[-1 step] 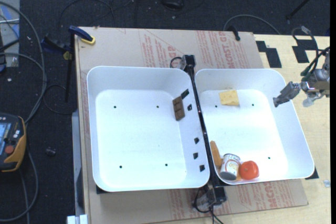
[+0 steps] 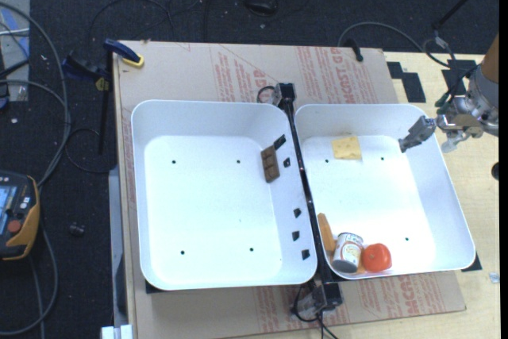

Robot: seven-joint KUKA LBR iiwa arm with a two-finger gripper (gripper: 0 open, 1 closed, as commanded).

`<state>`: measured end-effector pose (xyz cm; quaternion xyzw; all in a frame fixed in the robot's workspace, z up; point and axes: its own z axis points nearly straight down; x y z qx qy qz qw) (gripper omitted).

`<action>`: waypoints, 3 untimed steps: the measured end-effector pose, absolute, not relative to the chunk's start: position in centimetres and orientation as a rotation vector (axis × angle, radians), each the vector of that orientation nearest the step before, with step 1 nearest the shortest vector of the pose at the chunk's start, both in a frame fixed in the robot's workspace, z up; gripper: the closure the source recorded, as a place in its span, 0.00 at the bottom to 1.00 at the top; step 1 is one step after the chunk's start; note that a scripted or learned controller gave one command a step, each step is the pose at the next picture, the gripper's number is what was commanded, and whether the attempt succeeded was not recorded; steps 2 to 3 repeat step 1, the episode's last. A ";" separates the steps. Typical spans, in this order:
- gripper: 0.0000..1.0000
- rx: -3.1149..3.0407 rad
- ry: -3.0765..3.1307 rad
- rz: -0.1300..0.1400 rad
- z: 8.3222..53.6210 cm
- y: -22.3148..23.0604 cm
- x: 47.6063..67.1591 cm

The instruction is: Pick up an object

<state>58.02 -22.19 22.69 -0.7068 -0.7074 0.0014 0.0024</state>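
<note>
Pincer [image 2: 429,131]: high by the right bin's [image 2: 444,194] edge, can't tell its grip.
Done: nothing picked.
Left: everything, cheese [image 2: 346,148] included.

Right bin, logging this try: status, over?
Gripper above right bin's far right rim, holding nothing. Cheese slice nearest, untouched. Can, tomato, carrot in near corner. Nothing in the way.

Cardboard-covered bench [image 2: 206,75] fills mid frame, red print on it. Two white bins directly on it: left bin [image 2: 151,194] and right bin [image 2: 452,210], touching at centre. Blue-yellow clamp [image 2: 125,53] on its upper-left corner.
</note>
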 end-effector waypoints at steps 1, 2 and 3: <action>0.00 -2.216 -2.222 0.002 19.9 -21.2 65.6; 0.00 -2.216 -2.222 0.002 19.9 -21.2 65.6; 0.00 -2.216 -2.222 0.002 19.9 -21.2 65.6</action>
